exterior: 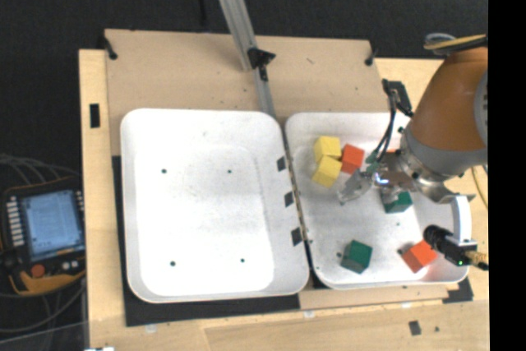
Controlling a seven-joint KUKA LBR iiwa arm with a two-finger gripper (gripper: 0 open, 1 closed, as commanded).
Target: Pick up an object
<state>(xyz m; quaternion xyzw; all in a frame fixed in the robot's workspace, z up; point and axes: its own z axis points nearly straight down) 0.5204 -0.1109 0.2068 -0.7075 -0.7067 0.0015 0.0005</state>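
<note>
From above, the arm reaches in from the right of the frame over the right bin, and its gripper hangs low near the middle of that bin, just right of a cluster of blocks. This looks like the approach step of a pick: nothing sits between the fingers, which seem slightly spread, one thin finger slanting down toward the bin floor. The nearest candidates are 2 yellow blocks, the upper one and the lower one, touching or nearly so, with an orange block just beside them at their right. The next move, as I judge it, calls for shifting left over 1 block and lowering with the fingers straddling it; the tight cluster may leave little room for a finger to slip in. A green block lies partly under the wrist, another green block sits at the lower middle of the bin, and a second orange block lies at lower right. The left bin fills the centre left; a tablet sits at far left.
</note>
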